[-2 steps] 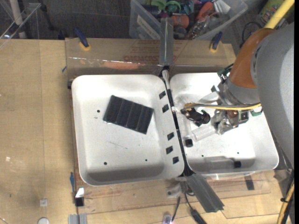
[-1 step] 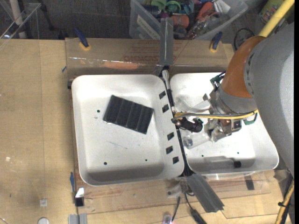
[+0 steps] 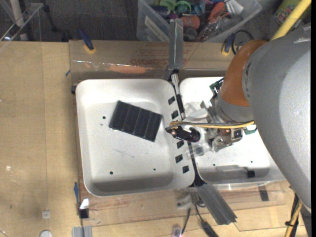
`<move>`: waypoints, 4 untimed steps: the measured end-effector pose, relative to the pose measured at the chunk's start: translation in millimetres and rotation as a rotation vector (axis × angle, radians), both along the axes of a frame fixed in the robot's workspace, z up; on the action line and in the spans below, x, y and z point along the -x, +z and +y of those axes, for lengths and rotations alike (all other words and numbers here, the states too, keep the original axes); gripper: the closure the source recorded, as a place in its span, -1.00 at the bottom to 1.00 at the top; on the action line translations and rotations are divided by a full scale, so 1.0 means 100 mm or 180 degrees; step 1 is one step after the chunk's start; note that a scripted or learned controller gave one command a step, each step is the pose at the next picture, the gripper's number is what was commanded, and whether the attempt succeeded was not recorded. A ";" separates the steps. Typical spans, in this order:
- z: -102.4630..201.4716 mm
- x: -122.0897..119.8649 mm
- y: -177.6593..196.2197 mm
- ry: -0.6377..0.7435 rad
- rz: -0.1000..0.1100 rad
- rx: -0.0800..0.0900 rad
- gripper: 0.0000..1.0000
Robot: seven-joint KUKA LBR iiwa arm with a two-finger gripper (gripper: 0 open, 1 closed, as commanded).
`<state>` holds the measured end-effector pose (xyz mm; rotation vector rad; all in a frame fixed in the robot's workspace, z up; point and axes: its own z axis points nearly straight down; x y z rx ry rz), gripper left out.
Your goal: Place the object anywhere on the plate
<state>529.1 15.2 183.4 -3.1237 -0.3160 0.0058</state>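
Note:
A flat black rectangular slab with ridges lies slightly askew in the upper middle of the left bin. My gripper is low over the left part of the right bin, close to the wall between the bins. The grey arm and its orange band hide much of that bin. Whether anything is in the gripper is hidden from this angle.
The ridge between the bins carries several small black marks. A clear tub of colourful toys stands behind the bins. Blue clamps hold the sheet at the back. Bare wooden bench lies to the left.

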 end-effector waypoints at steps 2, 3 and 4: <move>1.04 0.50 0.80 0.0991 -0.0003 0.0002 1.00; 1.34 0.51 -0.25 0.2021 0.0000 -0.0004 1.00; 1.80 0.42 -0.91 0.2721 -0.0098 0.0017 1.00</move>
